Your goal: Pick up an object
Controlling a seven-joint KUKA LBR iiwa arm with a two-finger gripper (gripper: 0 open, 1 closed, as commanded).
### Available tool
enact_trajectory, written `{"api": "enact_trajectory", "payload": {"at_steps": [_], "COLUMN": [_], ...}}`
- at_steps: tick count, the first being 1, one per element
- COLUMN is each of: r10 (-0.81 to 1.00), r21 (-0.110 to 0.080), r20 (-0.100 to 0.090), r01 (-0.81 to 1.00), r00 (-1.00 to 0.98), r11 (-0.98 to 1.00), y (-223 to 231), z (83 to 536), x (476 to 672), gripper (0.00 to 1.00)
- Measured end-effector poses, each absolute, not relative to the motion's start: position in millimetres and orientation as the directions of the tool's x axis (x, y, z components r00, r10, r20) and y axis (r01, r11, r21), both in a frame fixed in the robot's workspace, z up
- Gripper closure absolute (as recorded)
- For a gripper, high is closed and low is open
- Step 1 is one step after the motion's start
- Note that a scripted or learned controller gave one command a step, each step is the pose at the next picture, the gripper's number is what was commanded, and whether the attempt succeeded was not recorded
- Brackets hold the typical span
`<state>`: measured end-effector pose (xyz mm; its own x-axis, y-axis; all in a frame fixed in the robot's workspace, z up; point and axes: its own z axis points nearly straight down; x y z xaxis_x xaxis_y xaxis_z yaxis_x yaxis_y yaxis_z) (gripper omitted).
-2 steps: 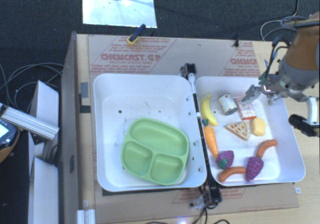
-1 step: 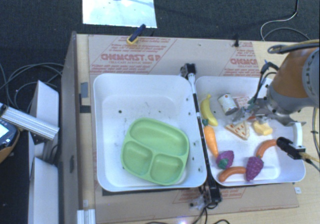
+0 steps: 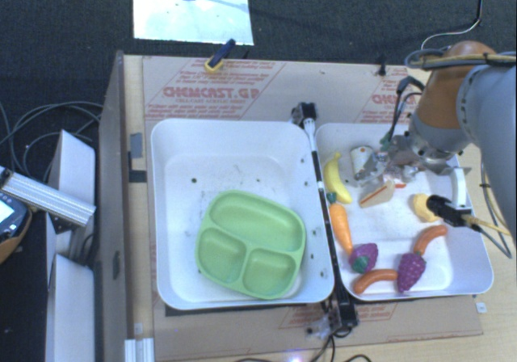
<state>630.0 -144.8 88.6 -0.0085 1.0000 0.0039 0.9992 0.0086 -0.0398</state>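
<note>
- Camera view is showing the table (image 3: pixel 242 82) bearing two white bins.
- Left bin (image 3: pixel 174 158) is holding a green divided plate (image 3: pixel 252 244).
- Right bin (image 3: pixel 468 271) is holding toy food: banana (image 3: pixel 336 178), carrot (image 3: pixel 342 227), grapes (image 3: pixel 410 270).
- Arm (image 3: pixel 477 102) is reaching in from the right.
- Claw (image 3: pixel 386 162) is hovering over a bread slice (image 3: pixel 376 193); its state cannot be determined.
</note>
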Motion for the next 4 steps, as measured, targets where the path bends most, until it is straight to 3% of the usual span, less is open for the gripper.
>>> {"api": "enact_trajectory", "payload": {"at_steps": [1, 2, 3, 4], "r10": [1.000, 1.000, 1.000, 1.000], "r21": [0.006, 0.000, 0.004, -0.005], "r20": [-0.002, 0.001, -0.003, -0.005], "r01": [1.000, 1.000, 1.000, 1.000], "r00": [-0.003, -0.005, -0.003, -0.004], "r11": [0.003, 0.005, 0.003, 0.004], "y": [-173, -121, -88, -90], "z": [193, 149, 90, 85], "x": [645.8, 605.4, 646.4, 667.6], "gripper": [0.00, 0.00, 0.00, 0.00]}}
